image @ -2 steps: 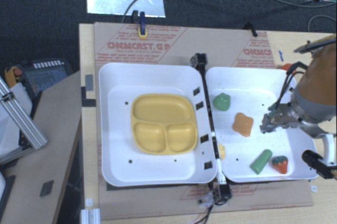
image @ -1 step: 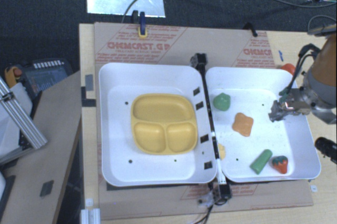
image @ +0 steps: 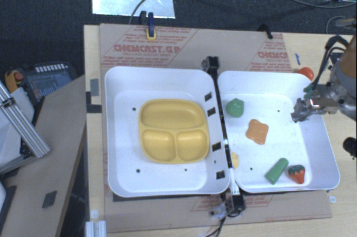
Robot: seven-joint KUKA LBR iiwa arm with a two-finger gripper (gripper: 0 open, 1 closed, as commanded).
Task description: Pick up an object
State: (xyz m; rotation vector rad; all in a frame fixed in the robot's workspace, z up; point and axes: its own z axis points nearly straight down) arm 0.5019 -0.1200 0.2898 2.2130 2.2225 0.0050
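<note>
Left bin [image: 120, 119]: yellow tray [image: 170, 130] fills the middle.
Right bin [image: 318, 141]: toys scattered, open floor between.
Gripper [image: 298, 112]: at the right rim, seemingly low.

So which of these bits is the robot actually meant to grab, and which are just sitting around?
For the job: green pepper toy, orange piece, green cylinder, strawberry toy, gripper, right bin.

Lying about: yellow divided tray, left bin, handheld controller.
</note>
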